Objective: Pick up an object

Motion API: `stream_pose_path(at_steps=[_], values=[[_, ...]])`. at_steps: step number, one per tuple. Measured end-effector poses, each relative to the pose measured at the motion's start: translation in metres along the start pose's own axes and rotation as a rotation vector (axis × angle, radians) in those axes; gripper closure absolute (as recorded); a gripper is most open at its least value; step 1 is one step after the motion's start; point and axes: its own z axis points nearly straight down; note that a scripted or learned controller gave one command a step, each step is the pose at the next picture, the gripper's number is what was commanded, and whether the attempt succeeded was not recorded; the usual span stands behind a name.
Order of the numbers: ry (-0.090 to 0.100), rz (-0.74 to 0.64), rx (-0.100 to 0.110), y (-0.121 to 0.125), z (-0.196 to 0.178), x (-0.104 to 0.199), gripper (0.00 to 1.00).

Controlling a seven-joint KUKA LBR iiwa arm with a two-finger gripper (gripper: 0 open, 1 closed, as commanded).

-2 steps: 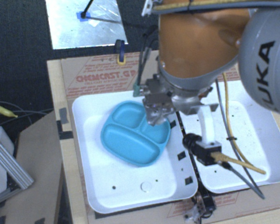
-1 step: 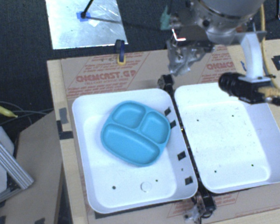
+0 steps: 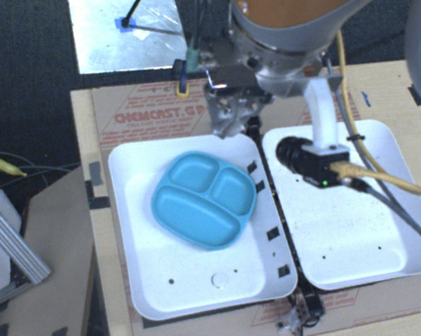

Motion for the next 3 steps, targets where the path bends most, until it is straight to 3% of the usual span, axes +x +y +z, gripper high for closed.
stream_pose_path(at_steps=[1,2,3], values=[[0.000,0.003,-0.002,-0.004,-0.009,0.027,1.00],[-0.006,0.014,0.007,-0.004,0.068,-0.029,1.00],[-0.008,0.016,0.012,-0.006,0.190,-0.089,1.00]])
